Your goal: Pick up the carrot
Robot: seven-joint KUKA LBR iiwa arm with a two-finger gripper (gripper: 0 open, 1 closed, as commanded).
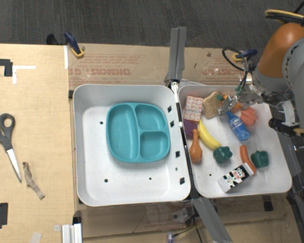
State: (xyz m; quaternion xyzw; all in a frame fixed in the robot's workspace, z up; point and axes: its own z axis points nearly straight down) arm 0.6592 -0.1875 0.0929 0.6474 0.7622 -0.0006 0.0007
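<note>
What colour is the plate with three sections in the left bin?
The divided plate is turquoise, seen clearly in the camera view from above.

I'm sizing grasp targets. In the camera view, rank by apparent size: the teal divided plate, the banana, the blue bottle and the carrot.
1. Teal divided plate, by far the largest.
2. Banana.
3. Blue bottle, a little shorter than the banana but close.
4. Carrot, smallest as seen, though the milk carton may hide its lower end.
</note>
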